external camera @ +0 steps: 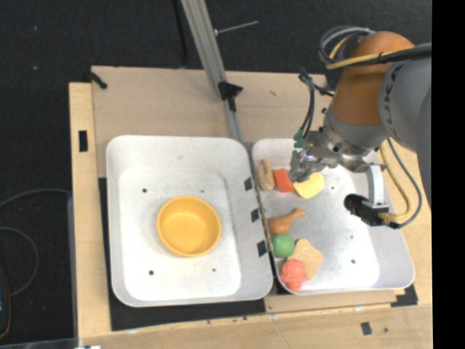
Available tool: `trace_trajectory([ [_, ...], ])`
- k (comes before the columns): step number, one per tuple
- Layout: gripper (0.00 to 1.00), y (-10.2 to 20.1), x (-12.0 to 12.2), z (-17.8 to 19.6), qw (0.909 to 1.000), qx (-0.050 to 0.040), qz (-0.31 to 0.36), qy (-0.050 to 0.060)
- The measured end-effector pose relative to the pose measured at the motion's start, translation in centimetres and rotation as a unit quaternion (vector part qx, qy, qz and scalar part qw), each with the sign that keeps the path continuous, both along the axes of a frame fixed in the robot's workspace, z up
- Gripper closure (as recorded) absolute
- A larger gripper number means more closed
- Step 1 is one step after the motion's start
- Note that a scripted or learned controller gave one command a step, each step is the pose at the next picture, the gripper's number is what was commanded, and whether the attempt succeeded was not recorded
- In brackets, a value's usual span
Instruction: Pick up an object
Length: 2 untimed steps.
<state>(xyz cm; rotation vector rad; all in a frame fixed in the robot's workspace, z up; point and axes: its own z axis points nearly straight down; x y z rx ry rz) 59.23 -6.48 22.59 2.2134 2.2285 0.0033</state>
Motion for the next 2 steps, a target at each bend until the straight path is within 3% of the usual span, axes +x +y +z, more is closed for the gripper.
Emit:
trace_trajectory([
  [2, 1.00, 8.2, 3.1, 1.4, 1.0000, 0.0002, 0.000, 0.000],
])
